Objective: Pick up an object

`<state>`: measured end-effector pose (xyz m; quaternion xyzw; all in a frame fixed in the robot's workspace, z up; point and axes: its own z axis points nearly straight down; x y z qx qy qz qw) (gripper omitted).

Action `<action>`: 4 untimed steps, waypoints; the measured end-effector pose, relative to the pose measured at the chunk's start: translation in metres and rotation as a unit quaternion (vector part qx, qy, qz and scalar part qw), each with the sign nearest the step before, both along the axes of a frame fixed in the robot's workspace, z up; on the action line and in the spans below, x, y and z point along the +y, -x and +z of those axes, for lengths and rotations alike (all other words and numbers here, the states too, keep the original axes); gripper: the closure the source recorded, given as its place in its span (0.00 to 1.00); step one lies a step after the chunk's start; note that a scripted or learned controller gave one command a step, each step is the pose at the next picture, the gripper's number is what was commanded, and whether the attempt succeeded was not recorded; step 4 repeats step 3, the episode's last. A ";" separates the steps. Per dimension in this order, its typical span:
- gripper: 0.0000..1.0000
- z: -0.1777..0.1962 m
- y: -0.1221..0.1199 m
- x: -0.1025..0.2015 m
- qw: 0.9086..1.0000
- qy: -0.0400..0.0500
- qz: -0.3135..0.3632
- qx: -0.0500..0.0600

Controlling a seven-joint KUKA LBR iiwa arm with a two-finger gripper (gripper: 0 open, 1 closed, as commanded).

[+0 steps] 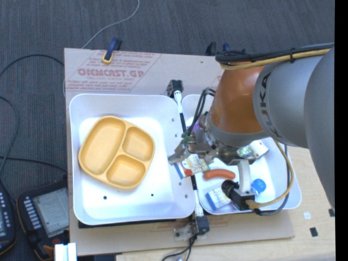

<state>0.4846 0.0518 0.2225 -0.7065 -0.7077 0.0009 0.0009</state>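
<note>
In the right bin [293,197] lie an orange-red sausage-shaped piece [219,174], a small white and blue packet [217,198], a blue round piece [258,186] and a white and green item [253,150]. A small printed packet [194,165] lies at that bin's left wall. My gripper [187,154] hangs low over the left edge of the right bin, just above the printed packet. The wrist and arm hide much of the bin. The left bin [89,211] holds a yellow three-compartment tray [117,151].
The two bins sit on a cardboard sheet [111,72] with red print. A blue clip [112,48] lies at its back edge. A black pendant [46,213] and cables lie on the floor to the left.
</note>
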 end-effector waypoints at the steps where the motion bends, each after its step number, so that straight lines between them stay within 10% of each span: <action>1: 1.00 0.010 -0.001 0.000 1.000 0.000 0.001 0.000; 2: 1.00 0.012 0.000 -0.026 1.000 0.000 0.000 -0.002; 4: 1.00 -0.008 -0.012 0.027 1.000 0.000 0.000 0.000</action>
